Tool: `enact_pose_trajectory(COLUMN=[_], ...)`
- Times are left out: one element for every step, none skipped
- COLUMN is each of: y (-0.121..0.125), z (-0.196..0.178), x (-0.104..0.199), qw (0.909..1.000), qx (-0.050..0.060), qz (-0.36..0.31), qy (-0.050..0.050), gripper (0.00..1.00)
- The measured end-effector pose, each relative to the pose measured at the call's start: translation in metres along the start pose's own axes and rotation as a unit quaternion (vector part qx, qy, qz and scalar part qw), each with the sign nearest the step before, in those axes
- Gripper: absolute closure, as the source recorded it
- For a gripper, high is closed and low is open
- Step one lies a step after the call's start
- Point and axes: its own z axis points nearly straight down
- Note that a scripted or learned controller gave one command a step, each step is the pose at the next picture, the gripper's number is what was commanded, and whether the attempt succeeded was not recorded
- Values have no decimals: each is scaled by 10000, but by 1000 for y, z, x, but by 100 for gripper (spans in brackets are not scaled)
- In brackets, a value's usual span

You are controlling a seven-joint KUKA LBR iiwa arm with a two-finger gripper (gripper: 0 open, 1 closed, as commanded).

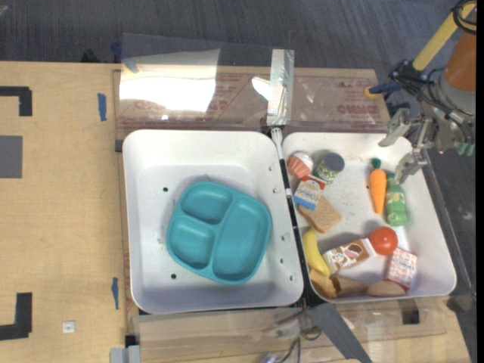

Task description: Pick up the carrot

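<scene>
The carrot (377,191) lies in the right bin (442,240), toward that bin's 1 o'clock corner. Its long axis runs close to the 12-to-6 line: the green top sits at the 12 o'clock end and the orange body tapers to a tip at 6 o'clock. A green item (395,205) lies just beside it at 3 o'clock, too blurred to name.

The end effector (407,151) hangs over the bin's upper right rim, at about 1 o'clock from the carrot and apart from it. Its two fingers stand spread with a clear gap between them and nothing in that gap. The arm above it is cut off by the frame's right edge.

Other food items crowd the right bin: a red tomato (383,240), a banana (314,252), a small can (330,165). Those along the 6 o'clock wall are hard to make out. The left bin (144,157) holds a teal divided plate (219,231). Both bins rest on the worktop (53,203).
</scene>
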Motion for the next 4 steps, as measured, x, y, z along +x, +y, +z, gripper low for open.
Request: enact_pose_trajectory(y=[15,0,30,30], z=[95,106,106,91], x=[-10,29,17,13], qw=[9992,9998,9999,9999], qx=[5,1,0,15], qz=[395,186,99,96], qy=[-20,-6,-17,-88], gripper=[0,0,0,100])
